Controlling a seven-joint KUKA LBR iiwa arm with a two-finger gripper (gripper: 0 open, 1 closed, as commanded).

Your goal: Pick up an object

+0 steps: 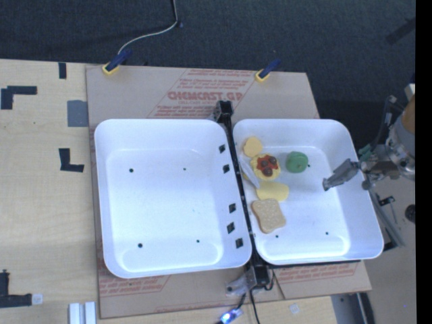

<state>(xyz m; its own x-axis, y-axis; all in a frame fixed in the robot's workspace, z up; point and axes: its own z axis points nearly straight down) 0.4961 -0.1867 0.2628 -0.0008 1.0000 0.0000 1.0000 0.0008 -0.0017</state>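
Bench: pale wood surface (40, 201) with black tape marks at left; brown cardboard sheet (196, 93) printed in red under both bins, pinned at its far edge by two yellow-and-blue clamps (116, 62).
Left bin: shallow white tray (108, 181), a few small dark dots on its floor.
Right bin: shallow white tray (337, 245), touching the left bin along a middle seam fitted with black clips (233, 208).
Round yellow piece: small toy food disc (252, 146), far left part of the right bin, close to the seam.
Pastry with red topping: yellow toy tart (268, 166), just near of the round piece.
Green ball: round green toy (297, 161), just right of the tart, apart from it.
Pale yellow slice: flat toy piece (273, 192), near side of the tart, touching or almost touching the toast.
Toast: tan toy bread slice (269, 215), nearest of the group, lying flat by the seam.
Gripper: grey two-finger tool (329, 183) over the right part of the right bin, reaching in from the right, well right of the green ball; nothing visibly between the fingers; spread or pressed together, cannot tell at this size.
Arm: grey body with orange band (408, 117) at the right edge.
Cable: thin white-and-black lead (172, 12) on dark floor beyond the bench.
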